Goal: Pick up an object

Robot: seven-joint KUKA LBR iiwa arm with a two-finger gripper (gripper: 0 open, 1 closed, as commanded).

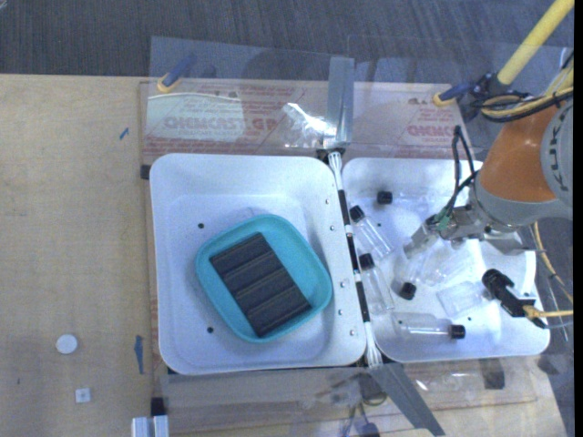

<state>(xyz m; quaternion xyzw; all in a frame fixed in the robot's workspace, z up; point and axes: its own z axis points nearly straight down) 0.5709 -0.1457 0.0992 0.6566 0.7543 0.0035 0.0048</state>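
Gripper (435, 235) low over clear vials (369, 238) in right bin (533, 335). Finger spread impossible to tell. Light, slick, likely fragile; best gripped mid-barrel.

Teal tray (314, 276) with ribbed black insert (260, 283), white bins (173, 244), clear black-capped vials (428, 329), orange-banded grey arm (519, 167)

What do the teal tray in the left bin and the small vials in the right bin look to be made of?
Teal tray: probably moulded plastic, smooth with a dull sheen and rounded corners; it holds a dark ribbed block, maybe rubber or foam. Vials: clear plastic or glass, see-through with black caps; which one is unclear.
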